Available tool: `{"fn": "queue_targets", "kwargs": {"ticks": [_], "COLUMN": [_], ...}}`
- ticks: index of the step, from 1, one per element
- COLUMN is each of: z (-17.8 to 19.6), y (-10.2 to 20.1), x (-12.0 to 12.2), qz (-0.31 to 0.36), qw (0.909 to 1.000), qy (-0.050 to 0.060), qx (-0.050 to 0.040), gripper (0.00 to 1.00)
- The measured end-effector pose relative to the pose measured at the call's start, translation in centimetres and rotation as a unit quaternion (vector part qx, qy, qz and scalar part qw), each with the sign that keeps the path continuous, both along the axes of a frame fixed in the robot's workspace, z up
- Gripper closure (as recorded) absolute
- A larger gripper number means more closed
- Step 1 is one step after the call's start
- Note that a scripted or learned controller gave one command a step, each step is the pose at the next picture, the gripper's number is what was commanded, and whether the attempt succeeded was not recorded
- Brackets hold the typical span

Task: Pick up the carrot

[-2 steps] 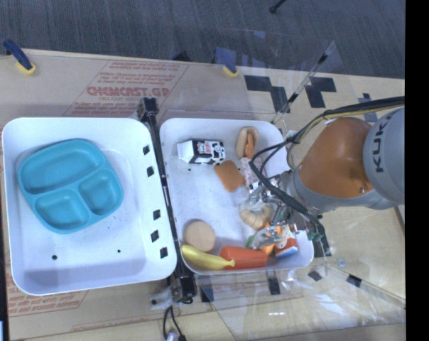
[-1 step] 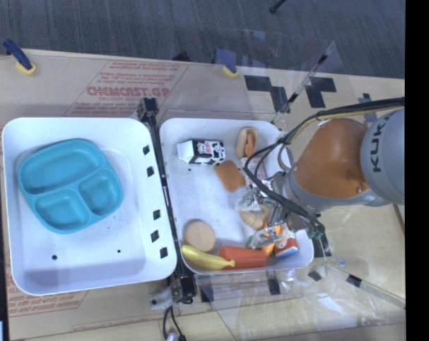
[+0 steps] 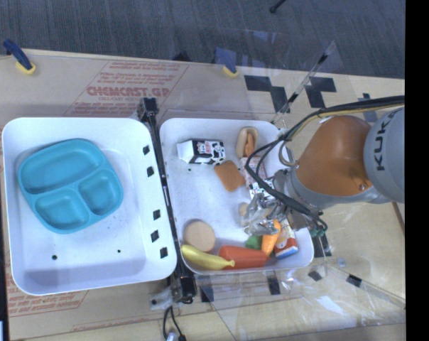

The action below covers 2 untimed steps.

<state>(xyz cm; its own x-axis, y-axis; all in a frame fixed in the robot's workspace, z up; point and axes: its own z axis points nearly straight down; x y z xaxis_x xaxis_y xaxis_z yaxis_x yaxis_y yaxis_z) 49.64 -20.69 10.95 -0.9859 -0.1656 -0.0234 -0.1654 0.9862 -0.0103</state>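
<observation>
Reaching in from the right, the tool (image 3: 261,217) hangs low over the near right corner of the right bin (image 3: 200,197); whether it is clenched or released cannot be told amid the cables. Just below it, touching or nearly so, lies the small orange carrot (image 3: 270,242), tilted, beside a green piece (image 3: 253,243). Further below sits a long red-orange vegetable (image 3: 243,256), then a banana (image 3: 206,259) and a round tan disc (image 3: 199,235). Above the tool are a brown bread piece (image 3: 230,176), a hot dog (image 3: 246,142) and a milk carton (image 3: 200,151). Far to the left, a blue divided plate (image 3: 69,185) rests in the left bin (image 3: 79,268).
</observation>
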Motion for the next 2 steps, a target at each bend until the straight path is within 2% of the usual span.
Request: {"fn": "queue_targets", "kwargs": {"ticks": [1,2], "z": [-0.02,-0.78], "y": [0.04,-0.27], "x": [0.00,-0.19], "qz": [0.000,0.051], "qw": [1.0000,0.9987], "qy": [0.000,-0.005], "qx": [0.0000,-0.0028], "gripper": [0.00,0.00]}}
